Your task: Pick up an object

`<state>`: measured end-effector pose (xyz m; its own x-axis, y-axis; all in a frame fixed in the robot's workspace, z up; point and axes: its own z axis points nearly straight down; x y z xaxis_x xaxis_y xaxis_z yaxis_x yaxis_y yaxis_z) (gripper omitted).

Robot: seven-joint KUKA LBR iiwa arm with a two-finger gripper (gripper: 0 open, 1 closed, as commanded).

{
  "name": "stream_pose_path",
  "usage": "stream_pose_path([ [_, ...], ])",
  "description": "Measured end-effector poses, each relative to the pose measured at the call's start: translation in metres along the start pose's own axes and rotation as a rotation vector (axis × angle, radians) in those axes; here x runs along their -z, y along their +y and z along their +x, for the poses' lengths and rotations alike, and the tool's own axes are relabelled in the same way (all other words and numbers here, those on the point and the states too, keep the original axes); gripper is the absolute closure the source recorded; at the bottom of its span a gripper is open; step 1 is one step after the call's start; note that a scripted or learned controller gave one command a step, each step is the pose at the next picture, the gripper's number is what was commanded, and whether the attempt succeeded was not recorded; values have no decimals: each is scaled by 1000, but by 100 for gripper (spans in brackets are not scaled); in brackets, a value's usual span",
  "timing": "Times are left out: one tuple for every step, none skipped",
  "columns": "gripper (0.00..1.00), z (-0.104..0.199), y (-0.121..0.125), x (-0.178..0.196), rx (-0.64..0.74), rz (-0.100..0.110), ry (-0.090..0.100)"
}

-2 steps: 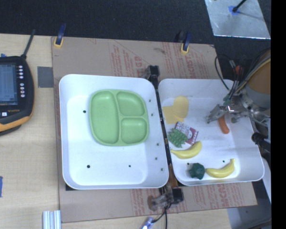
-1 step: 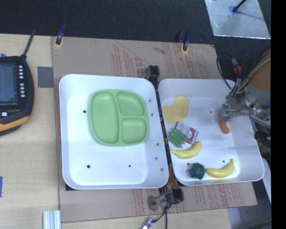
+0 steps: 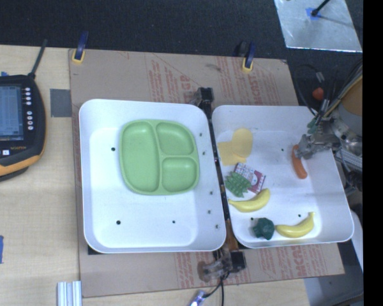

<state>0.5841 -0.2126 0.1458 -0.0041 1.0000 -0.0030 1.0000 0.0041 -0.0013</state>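
The right bin (image 3: 325,196) holds several small items. An orange-red sausage-shaped piece (image 3: 299,167) lies near its right side. My gripper (image 3: 306,146) hangs at the bin's right edge, right over the top end of that piece, and whether it touches it is unclear. A pale yellow cup (image 3: 238,145) lies on its side at the bin's left. Below it are a printed packet (image 3: 251,177) and a green leafy piece (image 3: 237,183). One banana (image 3: 251,201) lies mid-bin and a second banana (image 3: 296,227) near the front, beside a dark green broccoli-like piece (image 3: 263,228).
The left bin (image 3: 102,222) bears a green divided plate (image 3: 158,156). A teach pendant (image 3: 9,126) rests on the bench at far left. Cables and the arm's hardware (image 3: 341,116) crowd the right bin's far right corner. Clamps (image 3: 245,55) pin the cardboard underlay at the back.
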Motion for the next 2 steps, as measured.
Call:
stream_pose_path([
  [0, 0, 0, 0, -1, 0, 0],
  [0, 0, -23, 48, -3, -3, 0],
])
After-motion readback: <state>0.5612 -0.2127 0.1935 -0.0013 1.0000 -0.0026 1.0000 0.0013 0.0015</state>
